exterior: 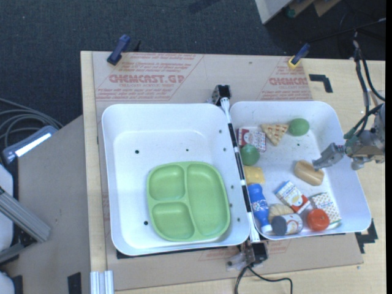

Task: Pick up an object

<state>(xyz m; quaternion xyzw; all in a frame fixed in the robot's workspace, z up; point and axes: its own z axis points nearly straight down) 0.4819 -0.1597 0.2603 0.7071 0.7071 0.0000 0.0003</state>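
Hovering over the right white plastic bin (343, 133), grey two-finger gripper (323, 160) seeming parted, gripping nothing; tan bread-roll toy (308, 173) lying just below, looking light, rigid, slick, best pinched across its narrow middle

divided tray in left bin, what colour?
Light green; the divided tray shows plainly in the camera view, sitting in the left bin.

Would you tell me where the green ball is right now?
The green ball sits in the right bin, near its far edge, just right of the waffle wedge.
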